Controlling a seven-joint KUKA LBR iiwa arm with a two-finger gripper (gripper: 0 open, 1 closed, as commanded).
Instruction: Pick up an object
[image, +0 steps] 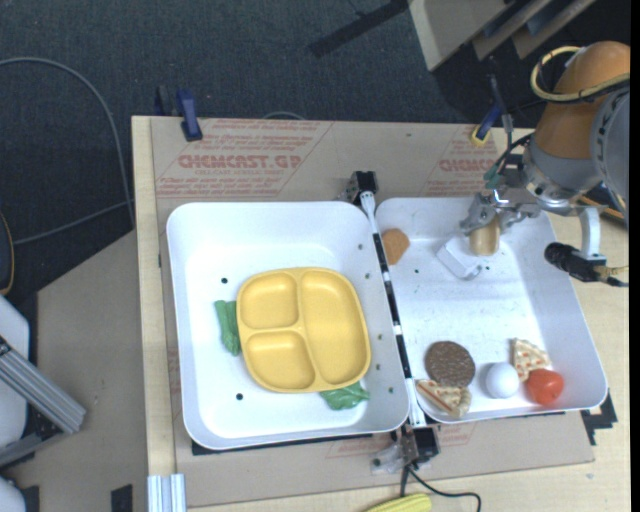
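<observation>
**Claw low over the back of the right bin**

The grey arm (575, 120) with its orange band comes in from the right and hangs its claw (484, 232) down into the far end of the right bin (560, 300). A small tan, cylinder-like piece (485, 240) sits right at the claw's tip, but from here I cannot tell whether the claw is spread or closed, or whether that piece is actually gripped. Just below it, on the bin floor, lies a small white block (459, 262), close to the tan piece.

Near the divider between the bins, at the back left of the right bin, rests an orange-brown roll (395, 244), well apart from the claw. The front of that bin holds a cluster: a dark brown round patty (449, 363), a sandwich wedge (443, 398) just in front of it, a white ball (501, 380), a red tomato (544, 386) beside the ball, and a pizza slice (527, 354) just behind the tomato.

The left bin (200, 260) carries a yellow divided plate (301, 328) in its middle. A green leaf (228, 326) pokes out from under the plate's left edge, and another green leafy piece (345, 397) shows at its front right corner. Both bins sit side by side on the brown tabletop (300, 155).
</observation>
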